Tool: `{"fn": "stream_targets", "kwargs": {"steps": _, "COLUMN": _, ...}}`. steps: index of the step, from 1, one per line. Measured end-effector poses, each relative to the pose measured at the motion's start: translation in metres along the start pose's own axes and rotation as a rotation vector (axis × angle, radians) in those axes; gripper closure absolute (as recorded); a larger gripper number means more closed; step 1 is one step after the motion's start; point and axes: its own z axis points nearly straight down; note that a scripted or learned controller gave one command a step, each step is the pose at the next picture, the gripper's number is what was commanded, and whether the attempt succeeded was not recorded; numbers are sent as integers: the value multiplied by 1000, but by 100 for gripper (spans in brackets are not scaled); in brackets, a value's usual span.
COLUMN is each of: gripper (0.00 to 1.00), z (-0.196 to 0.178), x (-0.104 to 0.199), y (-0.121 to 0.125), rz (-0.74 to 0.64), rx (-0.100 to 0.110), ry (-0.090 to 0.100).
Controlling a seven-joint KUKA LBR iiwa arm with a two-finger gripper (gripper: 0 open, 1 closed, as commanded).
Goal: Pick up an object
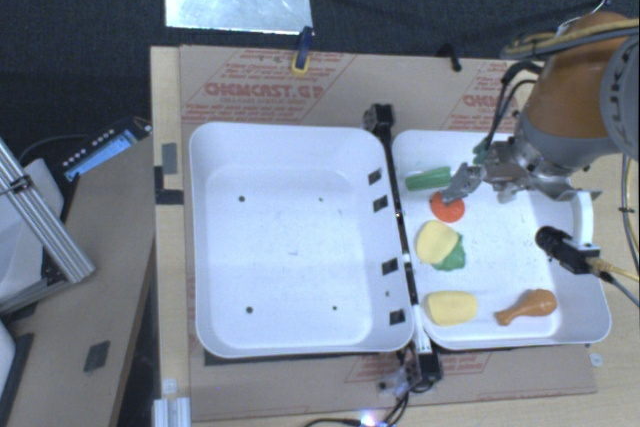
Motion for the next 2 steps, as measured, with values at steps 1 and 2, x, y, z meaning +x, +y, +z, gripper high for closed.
{"fn": "stream_targets", "kwargs": {"steps": 1, "gripper": 0, "z": 103, "x": -21, "y": 23, "rz": 3, "rx": 7, "ry": 0}}
{"fn": "stream_targets", "kwargs": {"steps": 2, "gripper": 100, "z": 87, "x": -21, "y": 25, "rz": 2, "rx": -2, "ry": -1}}
